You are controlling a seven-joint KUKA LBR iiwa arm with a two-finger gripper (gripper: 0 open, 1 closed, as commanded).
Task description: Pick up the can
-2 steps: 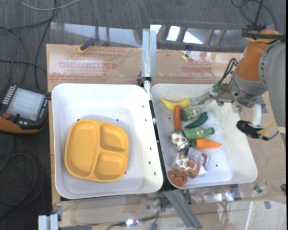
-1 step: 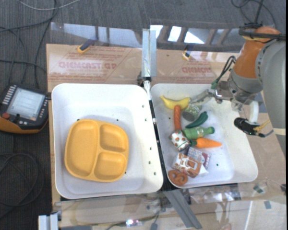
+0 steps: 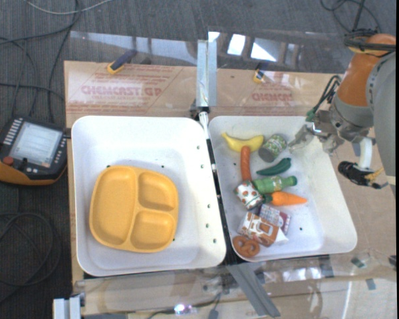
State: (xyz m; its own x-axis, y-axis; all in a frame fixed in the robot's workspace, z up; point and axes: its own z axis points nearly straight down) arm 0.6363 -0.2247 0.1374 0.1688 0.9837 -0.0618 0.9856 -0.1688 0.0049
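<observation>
Dark grey carpet (image 3: 153, 12) covers the floor, with thin cables (image 3: 46, 2) trailing across it at the top and left. A black-and-orange handheld pendant (image 3: 28, 151) with a lit screen lies on the carpet left of the tabletop (image 3: 139, 88), whose brown surface carries faded red lettering. Clear panels (image 3: 266, 48) along the far edge catch bright reflections.

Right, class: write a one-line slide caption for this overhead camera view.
KUKA arm's hand hovers beside the can in the right bin of toy food; yellow divided plate sits in the left bin.
</observation>
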